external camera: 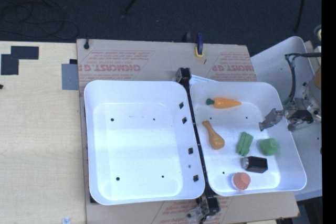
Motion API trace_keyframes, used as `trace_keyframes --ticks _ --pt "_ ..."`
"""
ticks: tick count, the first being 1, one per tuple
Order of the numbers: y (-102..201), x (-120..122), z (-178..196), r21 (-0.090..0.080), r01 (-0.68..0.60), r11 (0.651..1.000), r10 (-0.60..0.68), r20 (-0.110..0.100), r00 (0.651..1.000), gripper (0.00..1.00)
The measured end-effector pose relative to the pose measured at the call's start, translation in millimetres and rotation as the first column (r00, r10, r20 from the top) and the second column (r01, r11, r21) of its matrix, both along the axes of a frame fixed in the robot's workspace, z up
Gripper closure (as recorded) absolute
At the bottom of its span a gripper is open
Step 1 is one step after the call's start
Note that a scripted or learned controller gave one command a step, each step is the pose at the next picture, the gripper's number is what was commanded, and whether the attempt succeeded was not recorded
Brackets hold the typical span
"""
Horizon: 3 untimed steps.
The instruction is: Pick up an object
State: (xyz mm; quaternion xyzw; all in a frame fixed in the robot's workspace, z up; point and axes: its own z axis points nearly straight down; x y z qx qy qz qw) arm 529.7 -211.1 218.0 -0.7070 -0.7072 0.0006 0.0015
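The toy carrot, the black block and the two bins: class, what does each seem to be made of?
Toy carrot: probably moulded plastic, smooth, evenly orange with a green tip. Black block: matte, possibly foam or rubber; unclear. Left bin and right bin: thin white plastic, slightly glossy, with rounded moulded rims.

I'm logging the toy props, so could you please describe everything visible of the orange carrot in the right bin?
The carrot looks like a smooth plastic toy: an orange tapered body with a small green stub at its left end. It lies flat, roughly crosswise, on the floor of the right bin near the far wall, apart from the other items, with nothing touching it.
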Motion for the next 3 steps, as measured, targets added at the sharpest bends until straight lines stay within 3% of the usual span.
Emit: trace_keyframes --ticks 1,2,3 --pt "38.6 -44.7 -17.9 0.003 0.002 1.0 -0.002 -0.005 1.0 0.0" --pt "63.2 -52.4 -114.0 -0.001 0.002 1.0 -0.002 0.003 1.0 0.0" --pt "176.1 1.1 40.9 0.003 -0.015 1.0 0.015 0.02 1.0 0.0"
